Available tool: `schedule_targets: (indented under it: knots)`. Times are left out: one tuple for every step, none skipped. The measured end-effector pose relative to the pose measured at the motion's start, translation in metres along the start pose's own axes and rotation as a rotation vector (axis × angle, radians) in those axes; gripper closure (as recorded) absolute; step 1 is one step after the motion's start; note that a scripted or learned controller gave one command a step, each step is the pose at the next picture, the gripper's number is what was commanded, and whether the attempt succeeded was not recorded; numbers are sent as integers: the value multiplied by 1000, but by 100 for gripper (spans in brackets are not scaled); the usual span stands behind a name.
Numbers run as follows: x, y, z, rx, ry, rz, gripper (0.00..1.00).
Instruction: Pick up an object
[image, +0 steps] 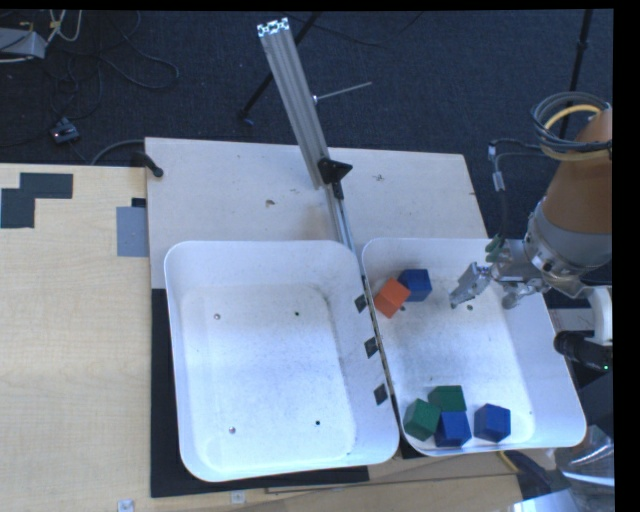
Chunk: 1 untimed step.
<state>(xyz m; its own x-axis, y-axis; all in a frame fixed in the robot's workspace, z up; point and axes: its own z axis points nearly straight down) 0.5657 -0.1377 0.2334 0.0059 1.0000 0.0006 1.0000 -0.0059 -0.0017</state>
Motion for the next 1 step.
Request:
schedule_targets:
  knots:
    - [11, 73, 22, -1, 0, -9, 0]
